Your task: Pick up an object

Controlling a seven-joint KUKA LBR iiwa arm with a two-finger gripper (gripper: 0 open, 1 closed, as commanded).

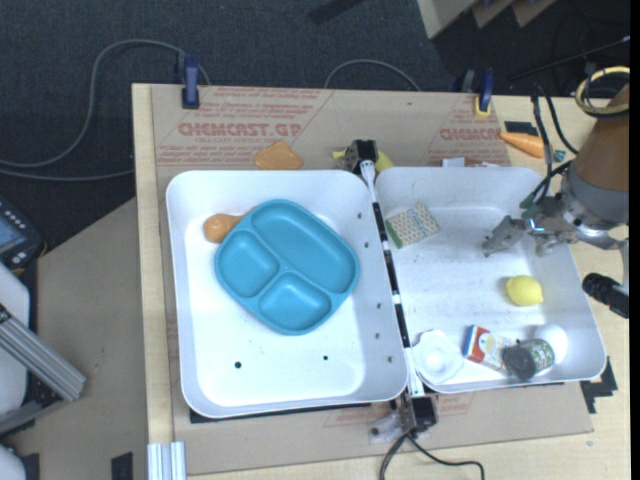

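Overhead, gripper (520, 234) open above lemon (524, 290)

The blue divided tray (287, 265) hides part of an orange object (217, 227) in the left bin (200, 368). The arm (605, 173) is cut off at the right edge. The small can (527, 357) carries a label too small to read.

one fixed camera looks down aslant on both bins (190, 298).

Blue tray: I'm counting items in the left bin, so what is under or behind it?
An orange object pokes out from behind the blue tray's upper-left edge, partly covered. Anything else beneath the tray is hidden.
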